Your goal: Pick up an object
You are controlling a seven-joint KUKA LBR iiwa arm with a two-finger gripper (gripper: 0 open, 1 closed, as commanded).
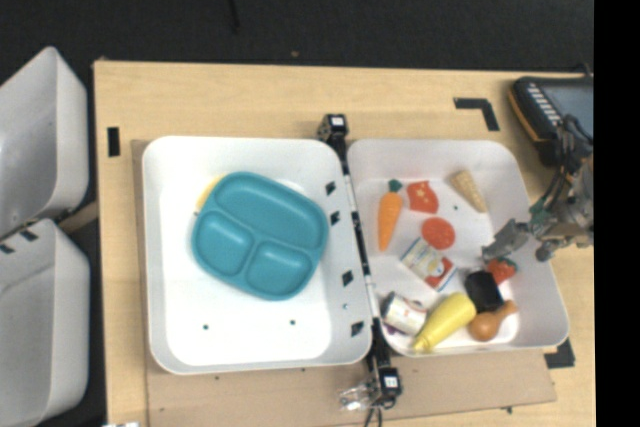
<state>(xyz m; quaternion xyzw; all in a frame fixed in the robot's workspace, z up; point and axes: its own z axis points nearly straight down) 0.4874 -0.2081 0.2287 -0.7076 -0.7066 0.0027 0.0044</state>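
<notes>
The right bin (536, 300) holds several toy foods. An orange carrot (388, 216) lies at its left, with a red piece (422, 197) and a round red tomato (437, 233) beside it. A beige cone (467, 189) sits toward the back. A small printed packet (428, 264) lies in the middle. Along the front are a white can (403, 313), a yellow piece (446, 319), a black block (483, 290) and a brown onion (488, 324). My gripper (506, 243) hangs low over the bin's right side, just above a small red item (500, 268).
The left bin (160, 315) bears a teal divided plate (261, 235) with a bit of yellow (207, 190) peeking out behind it. A black device (551, 110) lies on the bench at the back right. White padded shapes (40, 145) stand off the bench's left.
</notes>
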